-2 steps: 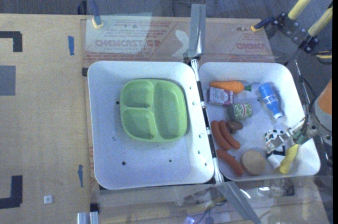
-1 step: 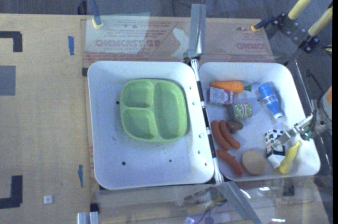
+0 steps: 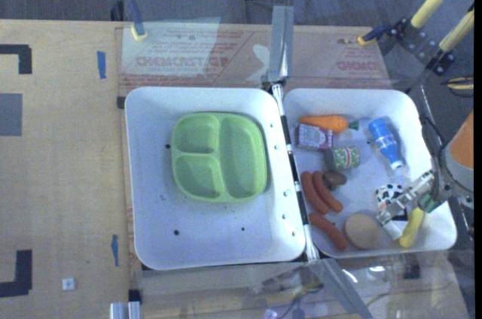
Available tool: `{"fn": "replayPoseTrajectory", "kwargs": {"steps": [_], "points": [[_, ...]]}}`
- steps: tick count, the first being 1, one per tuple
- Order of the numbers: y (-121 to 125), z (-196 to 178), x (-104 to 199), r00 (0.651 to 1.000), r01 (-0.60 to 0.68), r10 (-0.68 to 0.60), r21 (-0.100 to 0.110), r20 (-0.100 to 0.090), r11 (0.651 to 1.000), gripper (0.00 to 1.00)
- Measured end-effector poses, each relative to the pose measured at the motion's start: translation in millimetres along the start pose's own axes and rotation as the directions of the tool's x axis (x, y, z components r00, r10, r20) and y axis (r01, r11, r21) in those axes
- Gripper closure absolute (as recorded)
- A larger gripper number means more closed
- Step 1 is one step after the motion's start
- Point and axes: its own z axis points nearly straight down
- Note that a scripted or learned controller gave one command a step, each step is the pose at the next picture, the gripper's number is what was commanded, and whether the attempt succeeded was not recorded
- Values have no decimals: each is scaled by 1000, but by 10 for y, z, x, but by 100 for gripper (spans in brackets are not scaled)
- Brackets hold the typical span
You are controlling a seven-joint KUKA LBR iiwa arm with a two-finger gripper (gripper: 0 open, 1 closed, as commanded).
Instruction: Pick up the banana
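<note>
Banana (image 3: 412, 228): near-right corner of the right bin (image 3: 433, 152), lying tilted.
Gripper (image 3: 401, 205): just above the banana's far end; can't tell how the fingers stand.
Neighbours: potato (image 3: 362, 230), 3 sausages (image 3: 321, 193), blue bottle (image 3: 385, 142), carrot (image 3: 325, 123).
Left bin (image 3: 151, 182): green divided plate (image 3: 219, 156).

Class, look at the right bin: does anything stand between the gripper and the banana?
Nothing visible does. The gripper is already down at the banana near the right bin's lower right corner, with the black-and-white cow toy just beside it.
</note>
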Motion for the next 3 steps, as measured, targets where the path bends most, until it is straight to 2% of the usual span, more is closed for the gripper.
{"fn": "replayPoseTrajectory", "kwargs": {"steps": [1, 2, 3], "points": [[4, -101, -9, 1000, -2, 2, -4, 2, 1000, 100], [-18, -1144, -16, 960, -278, 278, 0, 3, 960, 100], [-16, -1146, -15, 960, -278, 278, 0, 3, 960, 0]]}}
